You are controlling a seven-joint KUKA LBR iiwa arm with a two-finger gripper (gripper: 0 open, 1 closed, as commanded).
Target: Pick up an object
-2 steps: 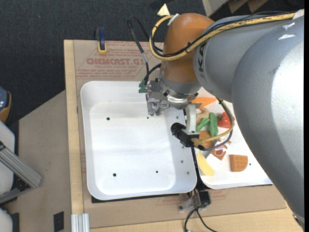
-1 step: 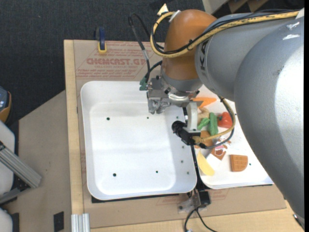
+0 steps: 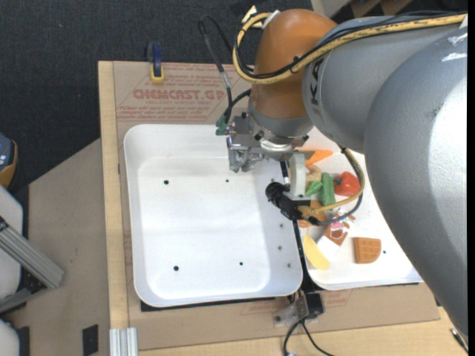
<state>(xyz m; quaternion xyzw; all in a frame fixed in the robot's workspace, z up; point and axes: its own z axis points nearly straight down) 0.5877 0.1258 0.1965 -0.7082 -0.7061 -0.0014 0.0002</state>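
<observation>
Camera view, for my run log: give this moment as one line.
claw: over left bin, near its back-right edge | grip: unclear | toy food: in right bin

- A dark grey carpeted floor (image 3: 67, 28) is seen around the table (image 3: 122, 302).
- The table is topped with brown board.
- A blue-and-yellow clamp (image 3: 156, 59) is fixed at its far edge.

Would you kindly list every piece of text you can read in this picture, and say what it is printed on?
"CHEMCAST G P", in red, on the brown board behind the left bin; the last letters are cut off by the arm.
Fainter red lines above and below it: too small to read.
</observation>
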